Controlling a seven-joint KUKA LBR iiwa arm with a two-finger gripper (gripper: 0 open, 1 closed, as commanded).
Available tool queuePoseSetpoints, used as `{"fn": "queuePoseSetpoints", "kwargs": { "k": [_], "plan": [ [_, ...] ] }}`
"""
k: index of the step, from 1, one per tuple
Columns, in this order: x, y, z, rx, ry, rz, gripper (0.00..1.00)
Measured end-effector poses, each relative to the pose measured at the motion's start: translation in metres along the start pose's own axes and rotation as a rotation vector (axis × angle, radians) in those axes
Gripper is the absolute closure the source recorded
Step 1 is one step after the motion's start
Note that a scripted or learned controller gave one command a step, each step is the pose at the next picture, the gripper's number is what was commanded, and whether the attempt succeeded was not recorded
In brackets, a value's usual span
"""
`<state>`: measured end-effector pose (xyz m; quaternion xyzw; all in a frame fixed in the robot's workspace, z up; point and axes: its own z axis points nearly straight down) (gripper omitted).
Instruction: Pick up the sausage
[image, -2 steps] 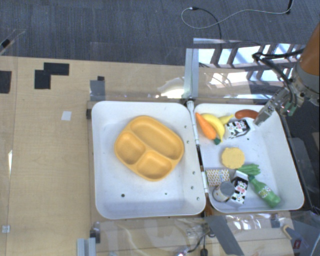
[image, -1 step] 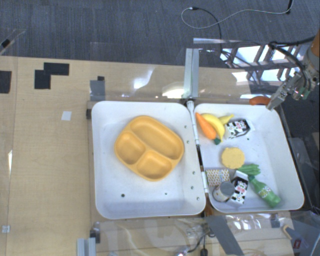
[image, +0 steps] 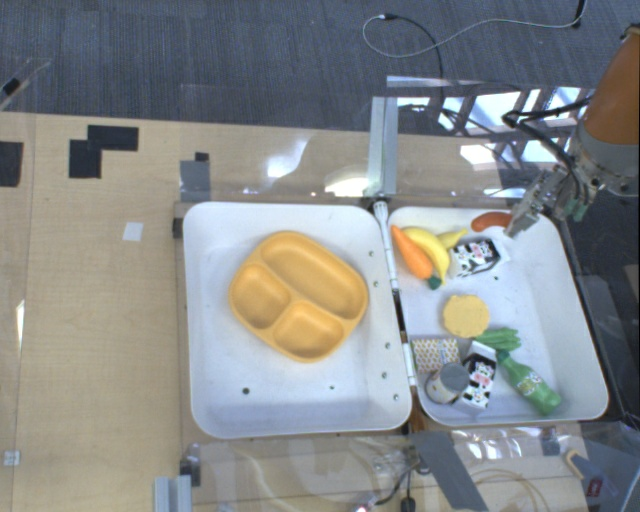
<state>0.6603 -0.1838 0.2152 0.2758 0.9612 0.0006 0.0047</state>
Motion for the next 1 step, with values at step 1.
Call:
{"fn": "queuePoseSetpoints", "kwargs": {
  "k": [1],
  "plan": [
    [-0.0133, -0.0143, -0.0301, -0.001, -0.004, -0.185, 1.0]
  ]
}}
